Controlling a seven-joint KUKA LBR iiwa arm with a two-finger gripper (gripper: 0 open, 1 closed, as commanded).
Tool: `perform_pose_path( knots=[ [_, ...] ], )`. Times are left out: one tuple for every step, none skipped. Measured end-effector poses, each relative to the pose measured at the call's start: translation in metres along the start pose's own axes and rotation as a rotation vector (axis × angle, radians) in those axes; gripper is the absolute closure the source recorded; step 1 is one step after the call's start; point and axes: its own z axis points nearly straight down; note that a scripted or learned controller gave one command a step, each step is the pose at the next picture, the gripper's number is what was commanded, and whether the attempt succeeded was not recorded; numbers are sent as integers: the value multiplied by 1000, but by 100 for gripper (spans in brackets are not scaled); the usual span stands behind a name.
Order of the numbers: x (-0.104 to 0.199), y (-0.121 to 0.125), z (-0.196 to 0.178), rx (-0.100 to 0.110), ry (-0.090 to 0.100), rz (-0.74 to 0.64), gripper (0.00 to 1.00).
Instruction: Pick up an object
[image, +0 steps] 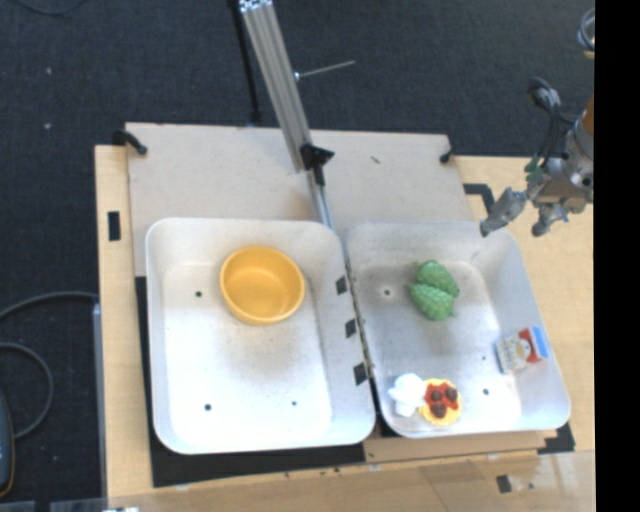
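White plastic bins side by side: the left bin (180, 400) carries a round yellow bowl (262, 285), the right bin (520, 270) a knobbly green toy (434, 289). My gripper (520, 215) hangs spread and empty over its far corner; the toy lies down-left, long axis diagonal.

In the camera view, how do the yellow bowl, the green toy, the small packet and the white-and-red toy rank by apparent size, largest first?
1. Yellow bowl, in the left bin, clearly the largest.
2. Green toy and white-and-red toy, both in the right bin; they look about alike, so I do not rank them.
3. Small packet, the smallest.
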Motion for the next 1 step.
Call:
perform_pose_path(
  knots=[
    [-1,0,0,1,-2,0,0]
  ],
)
